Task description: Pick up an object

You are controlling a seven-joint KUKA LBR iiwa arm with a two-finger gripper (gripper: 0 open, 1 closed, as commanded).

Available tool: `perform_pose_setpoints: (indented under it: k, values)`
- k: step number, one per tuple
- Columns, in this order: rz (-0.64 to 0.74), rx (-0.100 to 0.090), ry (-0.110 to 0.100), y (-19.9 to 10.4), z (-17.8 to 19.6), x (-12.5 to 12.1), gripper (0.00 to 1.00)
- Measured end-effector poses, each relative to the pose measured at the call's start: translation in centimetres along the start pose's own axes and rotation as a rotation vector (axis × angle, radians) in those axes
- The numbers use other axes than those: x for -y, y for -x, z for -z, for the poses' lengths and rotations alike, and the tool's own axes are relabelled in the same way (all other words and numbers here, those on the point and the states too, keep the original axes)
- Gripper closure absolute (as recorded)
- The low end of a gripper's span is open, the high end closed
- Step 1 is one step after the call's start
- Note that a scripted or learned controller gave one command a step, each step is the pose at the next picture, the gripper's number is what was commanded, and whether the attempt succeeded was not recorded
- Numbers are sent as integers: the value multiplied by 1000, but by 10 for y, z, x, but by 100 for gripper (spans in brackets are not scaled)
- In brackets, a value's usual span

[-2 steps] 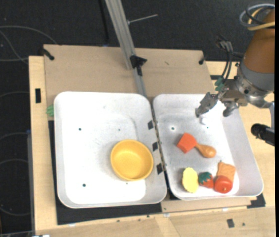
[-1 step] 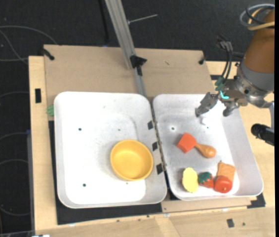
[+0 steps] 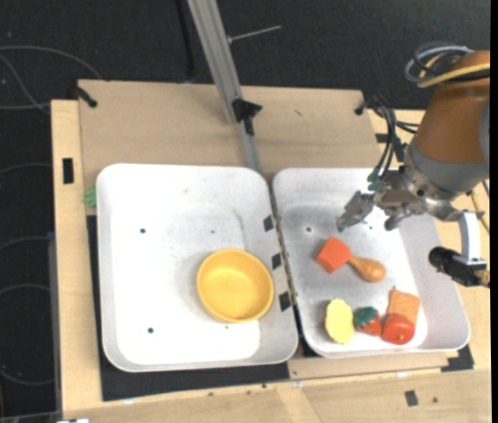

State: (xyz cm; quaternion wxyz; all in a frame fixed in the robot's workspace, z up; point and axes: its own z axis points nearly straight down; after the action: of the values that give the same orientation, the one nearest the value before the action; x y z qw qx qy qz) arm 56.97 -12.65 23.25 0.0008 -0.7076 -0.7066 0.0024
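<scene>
Fingers spread, hand (image 3: 374,211) hovers above orange block (image 3: 333,255), toys clustered nearby, yellow bowl (image 3: 234,285) apart.

Left bin (image 3: 143,210): floor open along its far and left edges; yellow bowl (image 3: 234,285) blocks the near right corner. Right bin (image 3: 315,192): far left corner open to my fingers (image 3: 374,214), spread above it. The red block (image 3: 333,255) and orange piece (image 3: 367,269) obstruct mid-floor. Toy food (image 3: 374,318) crowds the near edge. Metal pole (image 3: 222,60) slants over the desk's (image 3: 160,122) far edge.
</scene>
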Motion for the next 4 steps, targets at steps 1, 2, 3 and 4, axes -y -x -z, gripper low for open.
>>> perform_pose_setpoints:
  k: [1, 2, 3, 4]
  values:
    - [-1, 1, 1, 0, -43, -1, 0]
    - [0, 0, 1, -1, -87, 5, 0]
    - [-5, -2, 8, -1, -73, 3, 100]
    - [-1, -2, 6, -3, -25, 11, 100]
